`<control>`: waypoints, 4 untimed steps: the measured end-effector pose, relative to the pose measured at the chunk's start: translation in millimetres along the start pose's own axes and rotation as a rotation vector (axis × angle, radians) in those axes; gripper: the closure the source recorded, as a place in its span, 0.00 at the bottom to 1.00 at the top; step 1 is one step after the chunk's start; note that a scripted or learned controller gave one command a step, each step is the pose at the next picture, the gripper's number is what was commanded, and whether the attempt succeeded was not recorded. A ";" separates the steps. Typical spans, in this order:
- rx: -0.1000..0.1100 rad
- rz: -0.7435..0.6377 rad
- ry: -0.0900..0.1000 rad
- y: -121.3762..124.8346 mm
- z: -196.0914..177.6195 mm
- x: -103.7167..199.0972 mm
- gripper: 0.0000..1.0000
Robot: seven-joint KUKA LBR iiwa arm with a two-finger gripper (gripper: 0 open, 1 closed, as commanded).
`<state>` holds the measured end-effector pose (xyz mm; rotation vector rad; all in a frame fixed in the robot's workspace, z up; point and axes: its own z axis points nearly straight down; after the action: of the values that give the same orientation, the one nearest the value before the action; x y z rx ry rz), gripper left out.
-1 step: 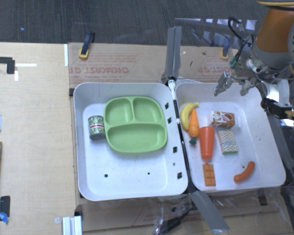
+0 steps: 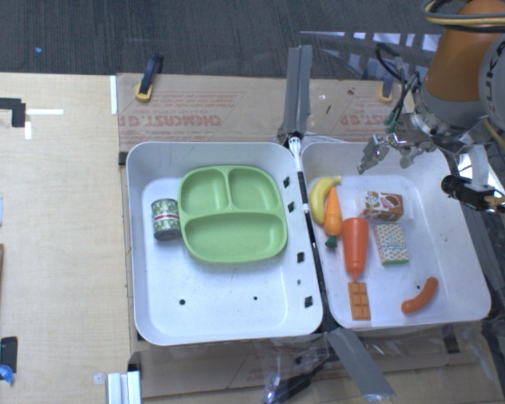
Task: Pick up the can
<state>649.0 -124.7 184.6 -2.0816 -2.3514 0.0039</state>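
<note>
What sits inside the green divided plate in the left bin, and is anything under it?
All three compartments of the green divided plastic plate look empty. It lies flat on the left white bin floor, hiding whatever is beneath it. The small labelled metal can stands beside its left edge, outside it.

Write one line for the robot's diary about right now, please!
can: left bin, beside green plate, untouched | pincer: above right bin's far edge | step: reach not begun

Cut off by the right edge: arm (image 2: 475,57) beyond its orange band. Too small to read: label on the can (image 2: 165,219) just left of the green plate (image 2: 233,214). Finger spacing on the gripper (image 2: 390,152): unclear.
</note>
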 end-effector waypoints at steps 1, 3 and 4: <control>-0.002 -0.006 0.000 -91.7 -9.9 -5.1 0.00; -0.002 -0.016 0.000 -54.1 93.4 -42.5 0.00; -0.003 -0.013 -0.001 -54.0 83.8 -43.8 1.00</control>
<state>600.5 -174.8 101.0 -2.0685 -2.3668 0.0016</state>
